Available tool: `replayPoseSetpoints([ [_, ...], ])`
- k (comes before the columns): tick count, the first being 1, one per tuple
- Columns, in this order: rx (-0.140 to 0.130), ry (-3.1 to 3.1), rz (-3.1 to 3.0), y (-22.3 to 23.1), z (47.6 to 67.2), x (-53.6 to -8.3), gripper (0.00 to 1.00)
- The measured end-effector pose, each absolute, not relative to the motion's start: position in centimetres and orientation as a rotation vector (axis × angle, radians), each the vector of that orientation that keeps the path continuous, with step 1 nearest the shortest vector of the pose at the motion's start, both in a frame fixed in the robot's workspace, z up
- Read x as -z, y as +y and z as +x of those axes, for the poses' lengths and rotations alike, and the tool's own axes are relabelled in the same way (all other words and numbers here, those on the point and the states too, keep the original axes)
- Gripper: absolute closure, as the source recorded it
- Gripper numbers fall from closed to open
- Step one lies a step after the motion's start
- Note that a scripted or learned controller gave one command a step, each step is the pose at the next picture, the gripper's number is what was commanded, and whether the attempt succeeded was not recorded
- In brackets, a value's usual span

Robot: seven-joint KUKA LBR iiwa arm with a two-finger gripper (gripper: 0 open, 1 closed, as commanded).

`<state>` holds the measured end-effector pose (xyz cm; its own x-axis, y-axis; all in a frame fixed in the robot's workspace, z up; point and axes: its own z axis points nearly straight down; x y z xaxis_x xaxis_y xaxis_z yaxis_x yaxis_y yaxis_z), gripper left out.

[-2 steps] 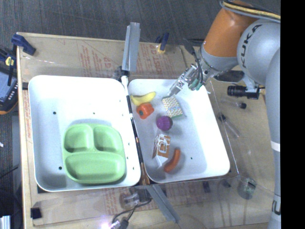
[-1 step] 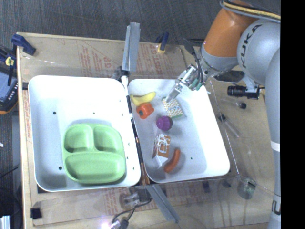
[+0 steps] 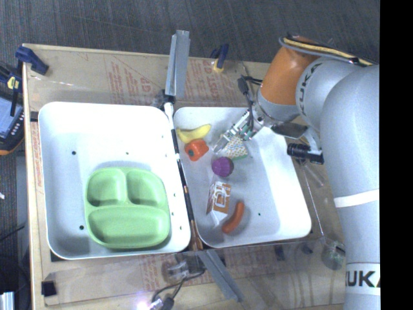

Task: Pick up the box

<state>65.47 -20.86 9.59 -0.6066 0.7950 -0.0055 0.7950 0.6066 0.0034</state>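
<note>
- Box, the target: a flat white carton with orange print. It lies loose in the right bin, just below the purple ball and unheld.
- Gripper sits above and right of the purple ball, over a speckled item; whether it is open or closed cannot be told.
- Yellow banana and orange toy lie up-left of the ball, and a glossy sausage lies below the box.
- Green divided tray, of smooth moulded plastic, rests far left of the ball in the left bin.

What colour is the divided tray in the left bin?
Light green; the tray shows plainly in the camera view from above.
</note>
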Motion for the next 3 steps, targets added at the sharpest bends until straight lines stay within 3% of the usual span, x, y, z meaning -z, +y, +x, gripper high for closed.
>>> replayPoseSetpoints([
  [1,0.0,2.808,1.382,-20.8,65.7,-10.9,1.0],
  [2,0.0,2.857,1.302,-13.8,64.6,-17.0,1.0],
  [3,0.002,2.963,1.034,-20.0,62.6,-27.6,1.0],
])
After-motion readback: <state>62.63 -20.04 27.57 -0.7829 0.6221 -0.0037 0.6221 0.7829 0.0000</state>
